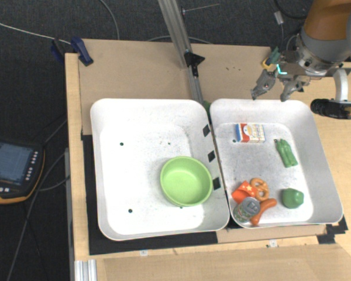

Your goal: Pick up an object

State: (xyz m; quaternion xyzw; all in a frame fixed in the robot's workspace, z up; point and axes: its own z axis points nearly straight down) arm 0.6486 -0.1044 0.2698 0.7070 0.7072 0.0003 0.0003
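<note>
Hand splayed open, holding nothing, above white speckled bin, round green bowl

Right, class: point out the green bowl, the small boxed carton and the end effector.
green bowl [186, 182], camera view, inner floor.
boxed carton [248, 133], camera view, top face.
end effector [275, 91], camera view, midway between fingertips.

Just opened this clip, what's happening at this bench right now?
A grey arm with an orange band reaches in from the right, its claw open and holding nothing, poised above the far edge of the right bin. That bin holds a small red, white and blue box, a green marker-like piece, a green rounded toy and an orange and grey cluster. The left bin holds a light green bowl. Nothing has been picked up yet.
</note>
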